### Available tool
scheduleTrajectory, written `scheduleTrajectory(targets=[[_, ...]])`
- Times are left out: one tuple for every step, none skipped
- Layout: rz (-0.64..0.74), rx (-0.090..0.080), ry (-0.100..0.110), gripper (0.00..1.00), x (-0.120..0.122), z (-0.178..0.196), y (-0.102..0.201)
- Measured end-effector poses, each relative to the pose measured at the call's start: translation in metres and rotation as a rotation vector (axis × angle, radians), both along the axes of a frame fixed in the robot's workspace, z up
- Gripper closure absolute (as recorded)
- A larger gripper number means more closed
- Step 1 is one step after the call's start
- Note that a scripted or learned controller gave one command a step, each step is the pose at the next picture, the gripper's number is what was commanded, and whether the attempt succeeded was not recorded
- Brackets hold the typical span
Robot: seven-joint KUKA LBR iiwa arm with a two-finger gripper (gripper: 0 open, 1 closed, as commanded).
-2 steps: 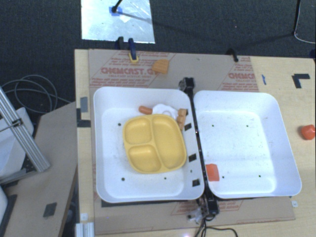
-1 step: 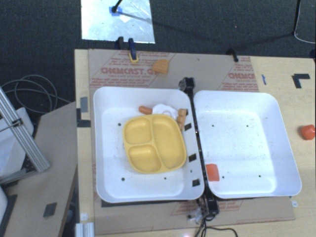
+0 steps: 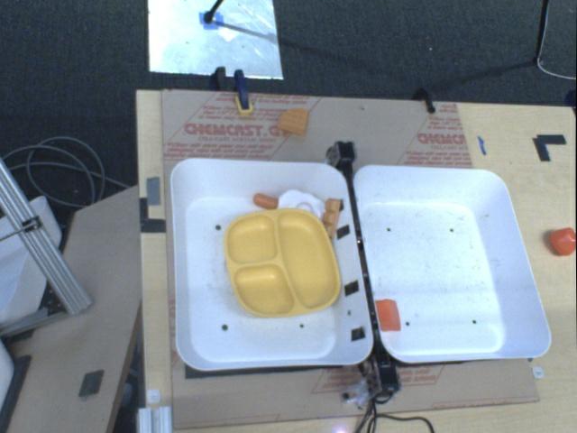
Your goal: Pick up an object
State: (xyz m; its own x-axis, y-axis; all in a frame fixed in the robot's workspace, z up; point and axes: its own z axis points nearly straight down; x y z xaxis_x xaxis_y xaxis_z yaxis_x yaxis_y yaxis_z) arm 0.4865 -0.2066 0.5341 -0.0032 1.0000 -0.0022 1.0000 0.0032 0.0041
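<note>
red "CHEMCAST" lettering, partly readable, on brown sheet [image 3: 379, 133] under bins

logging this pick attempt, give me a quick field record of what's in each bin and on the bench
left bin: yellow divided plate, small orange piece, white item behind the plate, tan block by the right wall
right bin: orange-red block at near left corner
bench outside bins: tan block behind left bin, orange-red object to the right
</note>
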Motion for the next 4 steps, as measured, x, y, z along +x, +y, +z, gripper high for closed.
scheduleTrajectory(targets=[[0.0, 0.0, 0.0, 0.0, 0.0, 0.0, 0.0], [0.0, 0.0, 0.0, 0.0, 0.0, 0.0, 0.0], [0.0, 0.0, 0.0, 0.0, 0.0, 0.0, 0.0], [0.0, 0.0, 0.0, 0.0, 0.0, 0.0, 0.0]])
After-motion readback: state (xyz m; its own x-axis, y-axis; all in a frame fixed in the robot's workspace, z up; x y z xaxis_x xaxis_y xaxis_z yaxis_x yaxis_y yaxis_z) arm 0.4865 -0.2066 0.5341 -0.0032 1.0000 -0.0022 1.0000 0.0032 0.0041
